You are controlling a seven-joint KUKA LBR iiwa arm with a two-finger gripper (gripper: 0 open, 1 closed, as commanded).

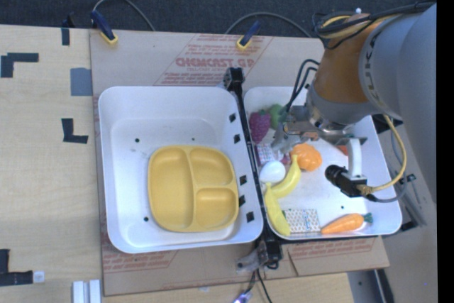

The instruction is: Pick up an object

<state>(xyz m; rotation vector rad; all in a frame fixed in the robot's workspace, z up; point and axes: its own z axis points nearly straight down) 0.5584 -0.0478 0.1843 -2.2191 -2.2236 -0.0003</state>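
Note:
The right bin [323, 201] holds several toy foods. An orange fruit [308, 157] lies near its middle, with a white egg [272, 171] and a yellow banana [278, 199] to its left. Purple grapes [259, 125] and a green item [275, 112] sit at the bin's back left. A carrot [344, 224] and a speckled packet [301, 221] lie along the front wall. My gripper [292, 144] hangs low over the bin's left half, just left of the orange fruit and above the egg. The wrist hides what lies directly beneath it.
The left bin [128, 152] holds a yellow divided plate [191, 188]. A black divider [245, 145] runs between the bins. A small red piece [343, 149] shows beside the arm's black cable fitting [344, 181]. The grey arm covers the right bin's back right corner.

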